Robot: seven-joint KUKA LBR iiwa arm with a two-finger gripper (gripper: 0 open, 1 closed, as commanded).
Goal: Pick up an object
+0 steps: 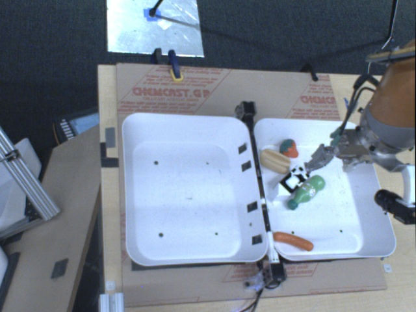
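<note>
- Green bottle [307,192], the toy nearest the gripper, lies tilted on its side in the right bin [374,239], its blue cap end pointing toward the divider and its rounder end up and to the right.
- Gripper [295,176] hangs low over the right bin, just above and left of the bottle; its black-and-white tip sits touching or just beside the bottle's upper side, and I cannot tell which.
- Whether the fingers are apart or together cannot be told from this slant, and nothing visibly sits between them.
- Grey arm [364,145], with its orange band [395,99] above the wrist, reaches in from the right over the bin's far corner.
- Tan bread-roll-shaped toy [275,160] lies near the divider, above and left of the gripper.
- Red-and-green round toy [288,148] sits just beside the roll, toward the far wall.
- Orange carrot [294,240] lies along the right bin's near wall, well apart from the bottle.
- Left bin [188,187] stands beside the right one.
</note>
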